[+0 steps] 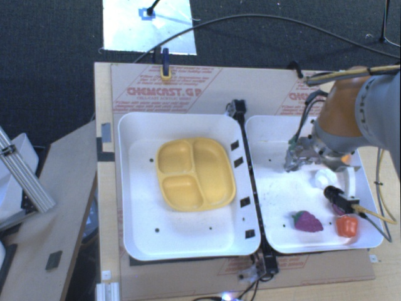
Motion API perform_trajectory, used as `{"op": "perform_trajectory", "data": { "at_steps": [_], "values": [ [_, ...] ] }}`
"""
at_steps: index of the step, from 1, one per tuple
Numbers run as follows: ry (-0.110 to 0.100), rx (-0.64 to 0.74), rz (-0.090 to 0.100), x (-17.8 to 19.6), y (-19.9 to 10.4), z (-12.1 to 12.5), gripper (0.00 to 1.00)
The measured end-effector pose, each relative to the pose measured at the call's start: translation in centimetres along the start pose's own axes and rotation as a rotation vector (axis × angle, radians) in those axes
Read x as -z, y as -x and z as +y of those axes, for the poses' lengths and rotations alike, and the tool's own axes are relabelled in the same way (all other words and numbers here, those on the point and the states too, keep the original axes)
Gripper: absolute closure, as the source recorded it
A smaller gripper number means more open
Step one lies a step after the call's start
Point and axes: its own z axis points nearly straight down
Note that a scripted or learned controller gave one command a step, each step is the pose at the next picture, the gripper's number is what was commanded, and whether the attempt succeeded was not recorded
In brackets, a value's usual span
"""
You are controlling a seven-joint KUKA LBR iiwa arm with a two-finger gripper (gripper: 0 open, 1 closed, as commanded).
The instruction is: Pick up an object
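Observation:
The right bin (276,231) holds a purple, bumpy, grape-like toy (307,221) near its front. An orange-red toy (346,226) sits at the bin's front right corner. A small white lump (322,179) lies just right of the bin's middle. My gripper (293,160) hangs low over the bin's upper middle, left of the white lump and well behind the purple toy. I see nothing held in it.
The left bin (138,231) carries a yellow divided plate (193,173) at its centre. A black ridge with clips (247,187) separates the two bins. The arm (351,111) crosses the right bin's far right corner.

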Motion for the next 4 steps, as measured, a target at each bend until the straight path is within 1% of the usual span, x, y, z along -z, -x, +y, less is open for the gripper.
{"op": "perform_trajectory", "data": {
  "at_steps": [1, 2, 3, 4],
  "values": [
    [0.002, 0.003, 0.0, 6.2, -0.5, -0.1, 1.0],
    [0.003, 0.004, 0.0, 11.8, -0.7, -0.9, 1.0],
    [0.002, 0.004, 0.0, 14.5, -0.7, -0.8, 1.0],
    [-0.001, 0.008, 0.002, 14.2, -6.8, -1.6, 1.0]
  ]
}}
